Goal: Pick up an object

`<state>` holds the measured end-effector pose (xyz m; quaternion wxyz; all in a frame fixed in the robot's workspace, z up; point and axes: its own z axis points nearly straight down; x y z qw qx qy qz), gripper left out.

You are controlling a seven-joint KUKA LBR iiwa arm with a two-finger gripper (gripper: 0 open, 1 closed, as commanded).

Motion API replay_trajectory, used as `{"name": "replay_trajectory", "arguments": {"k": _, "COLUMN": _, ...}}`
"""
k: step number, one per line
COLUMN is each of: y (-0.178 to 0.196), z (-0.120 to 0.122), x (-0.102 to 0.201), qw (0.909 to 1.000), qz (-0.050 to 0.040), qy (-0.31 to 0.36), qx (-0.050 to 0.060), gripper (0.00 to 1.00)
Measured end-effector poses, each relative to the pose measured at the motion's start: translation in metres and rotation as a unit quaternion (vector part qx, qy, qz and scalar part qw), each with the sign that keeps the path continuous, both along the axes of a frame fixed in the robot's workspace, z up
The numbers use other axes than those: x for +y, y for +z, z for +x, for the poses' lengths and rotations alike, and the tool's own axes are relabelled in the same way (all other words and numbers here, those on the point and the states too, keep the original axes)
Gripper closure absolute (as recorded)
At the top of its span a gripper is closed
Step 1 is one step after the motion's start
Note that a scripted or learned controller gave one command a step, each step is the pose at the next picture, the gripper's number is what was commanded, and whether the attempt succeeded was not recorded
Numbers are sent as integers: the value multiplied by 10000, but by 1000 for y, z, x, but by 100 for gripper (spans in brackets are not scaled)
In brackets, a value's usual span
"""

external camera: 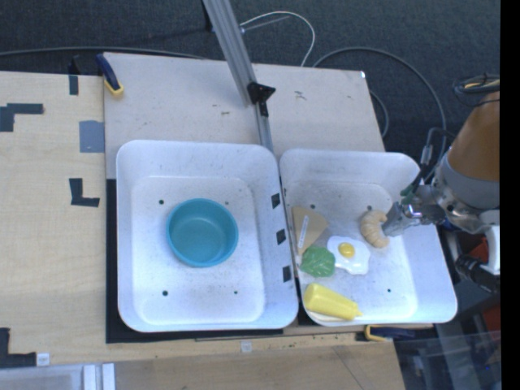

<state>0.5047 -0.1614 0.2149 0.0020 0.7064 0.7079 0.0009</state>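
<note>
**Croissant beside the gripper in the right bin**

Croissant (374, 227), a small tan toy pastry, lies toward the right edge of the right bin (422, 299). The gripper (396, 220) sits low just beside it, on its right, perhaps touching. Whether its fingers are released or clenched cannot be told from here. Near the bin's middle lie a fried egg (348, 254), a green lettuce (318, 262) and a tan wedge (308, 223). A yellow piece (329, 301) rests by the front edge. The left bin (138, 299) holds a blue bowl (202, 231) at its centre.

To grasp well, the gripper should probably centre over the croissant, straddle its narrow width, and close before lifting straight up.
</note>
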Motion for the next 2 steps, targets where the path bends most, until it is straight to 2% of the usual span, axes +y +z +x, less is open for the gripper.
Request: {"name": "replay_trajectory", "arguments": {"k": 2, "y": 19, "z": 35, "x": 97, "qw": 10000, "qz": 16, "qy": 26, "qx": 22, "gripper": 100}}
